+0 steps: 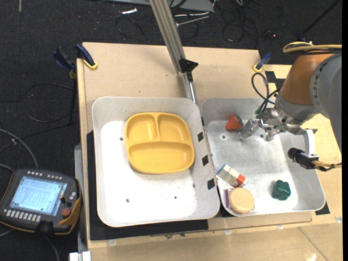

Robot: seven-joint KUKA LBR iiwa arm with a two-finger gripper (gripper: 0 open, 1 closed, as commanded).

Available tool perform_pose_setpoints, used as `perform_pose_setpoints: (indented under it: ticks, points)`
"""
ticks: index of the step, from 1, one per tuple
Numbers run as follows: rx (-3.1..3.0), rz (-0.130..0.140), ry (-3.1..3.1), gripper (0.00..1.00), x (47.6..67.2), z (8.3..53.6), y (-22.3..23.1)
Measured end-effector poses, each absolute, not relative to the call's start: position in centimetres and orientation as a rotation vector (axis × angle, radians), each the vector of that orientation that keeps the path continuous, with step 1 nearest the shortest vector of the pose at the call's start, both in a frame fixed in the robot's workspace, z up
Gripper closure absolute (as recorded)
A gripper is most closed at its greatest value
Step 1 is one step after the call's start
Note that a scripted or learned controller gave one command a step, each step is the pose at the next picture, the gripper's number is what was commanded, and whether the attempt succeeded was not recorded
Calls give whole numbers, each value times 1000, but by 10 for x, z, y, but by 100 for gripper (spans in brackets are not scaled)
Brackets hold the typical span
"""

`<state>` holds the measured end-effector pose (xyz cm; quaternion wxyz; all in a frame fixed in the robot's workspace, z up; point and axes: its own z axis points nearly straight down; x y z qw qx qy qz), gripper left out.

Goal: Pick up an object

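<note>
Overhead slanted view of a wooden bench [136, 69] w/ two shallow white bins side by side. The left bin [109, 200] held a yellow divided plate [160, 142], three compartments, lying flat towards the bin's far half. The right bin [261, 162] held four small objs. A red, strawberry-like item [234, 123] lay near the far-left part of that bin. A small red-and-white box [231, 175] lay by the bin's left wall, near the front. A round tan item [242, 200], sandwich-bun-like, sat just beside the box at the front-left corner. A dark green item [281, 190] sat towards the front-right corner, well apart from the rest.

The grey arm w/ orange band [307, 83] reached in from the right, over the far-right part of the right bin. Its gripper [260, 129] hung low over the bin floor, just right of the red item, close to it but contact unclear. How far the gripper was parted: cannot tell at this res. No obj was seen in its grasp.

Off the bench, at front left, a teach pendant [38, 200] w/ a lit screen lay on the dark floor. A metal pole [168, 29] slanted across the bench's far edge.
</note>
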<state>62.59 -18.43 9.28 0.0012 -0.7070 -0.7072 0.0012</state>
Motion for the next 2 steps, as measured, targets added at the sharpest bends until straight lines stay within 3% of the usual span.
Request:
perform_pose_setpoints:
  ticks: [1, 2]
  points:
    - [-2222, 0, -2223, 100, 627, 106, -185]
    - [-2226, -5, -2225, 100, 631, 150, -189]
